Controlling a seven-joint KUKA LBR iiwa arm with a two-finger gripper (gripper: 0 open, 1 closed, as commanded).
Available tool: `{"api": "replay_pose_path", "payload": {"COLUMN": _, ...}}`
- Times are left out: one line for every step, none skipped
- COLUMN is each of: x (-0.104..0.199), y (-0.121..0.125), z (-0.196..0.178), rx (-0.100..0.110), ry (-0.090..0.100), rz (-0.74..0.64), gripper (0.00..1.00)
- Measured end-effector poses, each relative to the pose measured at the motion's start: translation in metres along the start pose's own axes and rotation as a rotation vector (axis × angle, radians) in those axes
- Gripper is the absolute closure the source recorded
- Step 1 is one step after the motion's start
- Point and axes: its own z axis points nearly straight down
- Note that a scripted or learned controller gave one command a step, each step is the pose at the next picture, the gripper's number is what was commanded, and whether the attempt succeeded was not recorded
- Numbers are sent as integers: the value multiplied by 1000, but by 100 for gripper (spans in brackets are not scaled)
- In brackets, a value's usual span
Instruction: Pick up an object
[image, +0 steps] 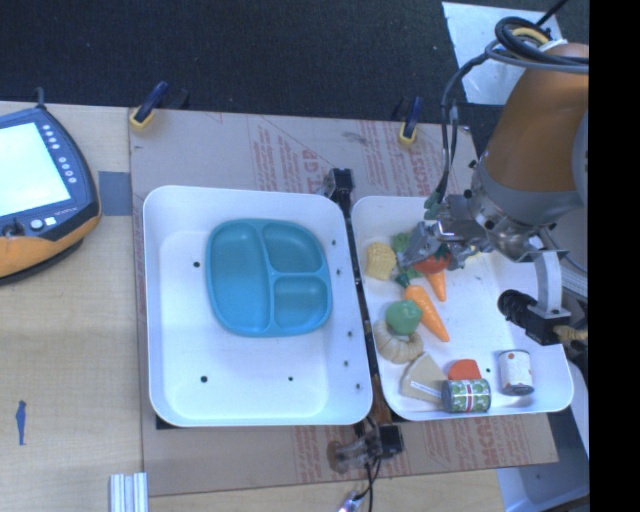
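We judge target as red-and-green toy (432, 265) right beneath gripper (428, 250), in right bin (540, 400), top of food pile. Whether gripper is open or closed, we cannot tell. Just below it: smooth orange carrots (432, 318), round green ball (404, 317); left, yellow block (380, 262). Farther left, glossy blue divided plate (268, 276) in left bin (170, 390).

The wooden bench (60, 340) carries a brown cardboard sheet (260, 150), held at 12 o'clock by two yellow-and-blue clamps (148, 106). On the sheet two white bins sit side by side and touching: the left bin (180, 390) towards 9 o'clock, the right bin (545, 395) towards 3. A pendant (40, 195) with an orange rim lies at 10 o'clock.
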Motion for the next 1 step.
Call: {"api": "replay_pose_path", "payload": {"x": -65, "y": -2, "z": 17, "rx": 0, "ry": -1, "rz": 2, "gripper": 100}}
